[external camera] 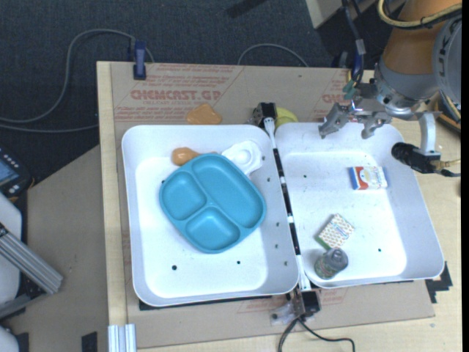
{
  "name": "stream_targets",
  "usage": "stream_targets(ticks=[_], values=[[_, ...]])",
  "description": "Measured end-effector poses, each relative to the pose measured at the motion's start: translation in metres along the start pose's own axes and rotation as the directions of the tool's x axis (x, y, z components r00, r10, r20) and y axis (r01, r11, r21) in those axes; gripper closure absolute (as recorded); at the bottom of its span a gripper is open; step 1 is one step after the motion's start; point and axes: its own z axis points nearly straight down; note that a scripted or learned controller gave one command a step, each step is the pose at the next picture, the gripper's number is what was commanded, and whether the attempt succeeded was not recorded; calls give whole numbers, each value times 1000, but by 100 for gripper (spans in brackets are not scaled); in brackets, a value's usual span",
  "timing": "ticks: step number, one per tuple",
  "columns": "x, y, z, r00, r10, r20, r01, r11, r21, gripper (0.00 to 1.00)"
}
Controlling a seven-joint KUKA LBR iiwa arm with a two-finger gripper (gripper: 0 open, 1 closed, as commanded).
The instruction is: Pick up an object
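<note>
My gripper [353,122] hangs over the back edge of the right bin [410,218], fingers spread and nothing between them. In that bin lie a small red, white and blue box [367,177], a patterned packet [335,231] and a grey round object [331,263] near the front. The left bin [146,255] holds a blue divided tray [212,202], an orange item [184,155] and a white object [242,155] behind it.
An orange piece [203,114] lies on the cardboard behind the left bin. A yellow-green ball [283,116] and a black clamp [264,112] sit at the back between the bins. Cables trail across the dark floor beyond the bench.
</note>
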Motion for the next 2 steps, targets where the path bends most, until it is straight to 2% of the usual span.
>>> stream_targets(ticks=[1, 2], values=[[45, -54, 26, 1000, -3, -3, 3, 1000, 9, 0], [-22, -38, -34, 1000, 6, 5, -6, 1000, -7, 0]])
